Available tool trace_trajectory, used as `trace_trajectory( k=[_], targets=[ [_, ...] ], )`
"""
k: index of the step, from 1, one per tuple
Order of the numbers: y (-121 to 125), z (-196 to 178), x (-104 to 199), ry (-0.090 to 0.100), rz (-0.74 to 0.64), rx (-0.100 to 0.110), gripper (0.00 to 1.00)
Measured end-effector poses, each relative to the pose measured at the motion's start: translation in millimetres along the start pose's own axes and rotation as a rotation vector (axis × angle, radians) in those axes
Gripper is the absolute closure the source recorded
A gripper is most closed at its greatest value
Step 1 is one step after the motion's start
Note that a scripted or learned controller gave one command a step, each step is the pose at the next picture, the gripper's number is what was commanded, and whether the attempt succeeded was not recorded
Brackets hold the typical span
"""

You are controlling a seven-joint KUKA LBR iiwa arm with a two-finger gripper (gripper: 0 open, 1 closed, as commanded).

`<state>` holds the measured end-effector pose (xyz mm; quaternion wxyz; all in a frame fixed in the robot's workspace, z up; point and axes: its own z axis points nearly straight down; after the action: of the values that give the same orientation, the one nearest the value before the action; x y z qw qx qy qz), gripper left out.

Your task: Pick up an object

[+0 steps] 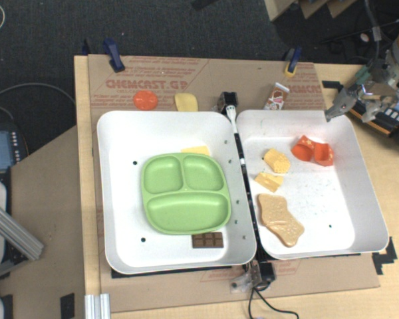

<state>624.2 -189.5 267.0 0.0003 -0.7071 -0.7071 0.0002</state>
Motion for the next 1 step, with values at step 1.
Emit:
trace_trajectory(
  k=[1],
  targets=[
    [-28.3, 151.6, 34.9, 0.005, 0.000, 0.013, 0.00]
  ],
)
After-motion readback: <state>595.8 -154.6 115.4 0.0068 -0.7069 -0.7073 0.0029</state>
